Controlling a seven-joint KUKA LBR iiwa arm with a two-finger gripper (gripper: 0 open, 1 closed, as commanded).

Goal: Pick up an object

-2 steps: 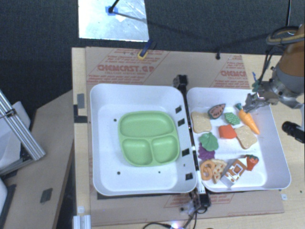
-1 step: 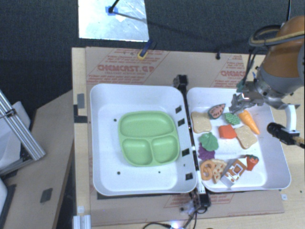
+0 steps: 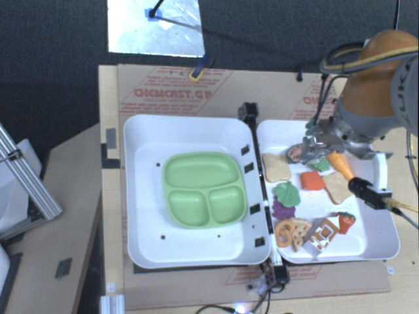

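The right bin (image 3: pixel 386 241) holds several toy foods. A tan bread slice (image 3: pixel 275 167) lies near its left wall, with a pink and brown round piece (image 3: pixel 294 153) just behind it. My gripper (image 3: pixel 314 146) hangs low over the far part of this bin, right beside that round piece and above a small teal piece (image 3: pixel 321 165). An orange carrot (image 3: pixel 340 165) lies just to its right. In the middle are a red-orange block (image 3: pixel 312 180) and a pale toast slice (image 3: pixel 336 190). Nothing shows held in the gripper.
Toward the front of the right bin lie a green leaf (image 3: pixel 286 193), purple grapes (image 3: pixel 283 209), a pretzel (image 3: pixel 291 233), a brown and white biscuit (image 3: pixel 322 235) and a strawberry (image 3: pixel 346 222). The left bin (image 3: pixel 141 175) holds a green divided plate (image 3: pixel 204 189).
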